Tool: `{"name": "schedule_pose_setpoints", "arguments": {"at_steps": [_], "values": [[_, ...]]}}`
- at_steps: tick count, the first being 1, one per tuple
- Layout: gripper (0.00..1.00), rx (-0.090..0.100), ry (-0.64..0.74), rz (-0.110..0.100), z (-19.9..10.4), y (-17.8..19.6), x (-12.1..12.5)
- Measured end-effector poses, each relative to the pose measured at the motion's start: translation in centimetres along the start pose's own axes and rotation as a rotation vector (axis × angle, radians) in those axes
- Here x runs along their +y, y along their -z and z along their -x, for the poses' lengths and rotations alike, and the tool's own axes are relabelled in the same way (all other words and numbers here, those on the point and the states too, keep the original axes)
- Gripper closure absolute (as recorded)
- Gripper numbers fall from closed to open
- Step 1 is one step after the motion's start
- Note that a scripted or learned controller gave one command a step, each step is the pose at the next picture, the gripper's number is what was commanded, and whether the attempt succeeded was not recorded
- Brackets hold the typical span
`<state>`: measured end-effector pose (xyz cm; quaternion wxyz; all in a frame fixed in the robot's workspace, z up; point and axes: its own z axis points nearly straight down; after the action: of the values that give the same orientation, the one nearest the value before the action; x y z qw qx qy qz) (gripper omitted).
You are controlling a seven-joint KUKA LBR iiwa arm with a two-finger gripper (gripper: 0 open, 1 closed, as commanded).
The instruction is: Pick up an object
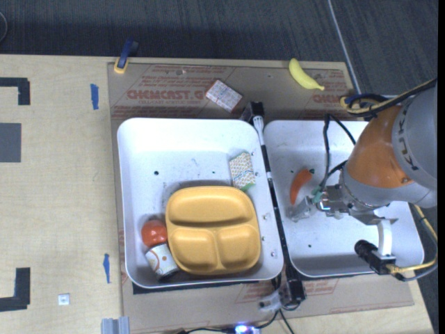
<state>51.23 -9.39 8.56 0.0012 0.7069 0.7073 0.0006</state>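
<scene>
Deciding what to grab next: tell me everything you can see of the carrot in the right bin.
The carrot is small and orange with a bit of green at its upper end, plastic-looking like a toy. It lies tilted on the floor of the right bin, near the left wall. The gripper sits just below it; contact is unclear.

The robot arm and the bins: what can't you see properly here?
- Gripper: too small and blurry in the camera view to tell open from shut.
- Carrot: whether the gripper touches it is unclear.
- Ball and cup: partly hidden under the yellow tray.
</scene>
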Motion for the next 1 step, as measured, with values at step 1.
{"name": "schedule_pose_setpoints", "arguments": {"at_steps": [1], "values": [[0.0,0.0,-0.001,0.002,0.73,0.04,-3.17]]}}
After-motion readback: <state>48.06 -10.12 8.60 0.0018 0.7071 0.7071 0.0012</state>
